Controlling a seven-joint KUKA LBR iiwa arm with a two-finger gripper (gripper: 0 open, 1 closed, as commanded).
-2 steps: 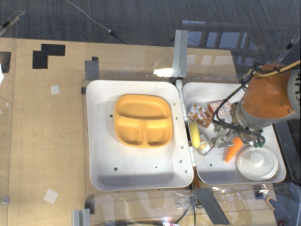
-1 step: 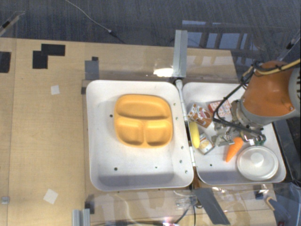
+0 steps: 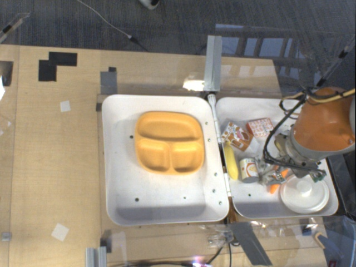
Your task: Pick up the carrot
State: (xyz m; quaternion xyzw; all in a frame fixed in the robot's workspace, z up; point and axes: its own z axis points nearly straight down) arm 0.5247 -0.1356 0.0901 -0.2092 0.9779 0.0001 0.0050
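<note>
The gripper [image 3: 276, 175] hung low over the small orange carrot [image 3: 273, 188]; its grip state could not be told, so the carrot looked unlifted.

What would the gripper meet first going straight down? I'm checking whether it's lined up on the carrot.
Probably the carrot: the gripper points down right over its orange bits, though depth is unclear.

I've got one fixed cam overhead, tilted, far enough back to frame both shallow white plastic bins: left bin [image 3: 111, 166] at frame centre, right bin [image 3: 245, 207] at centre right. Dark carpet runs along the top edge.
</note>
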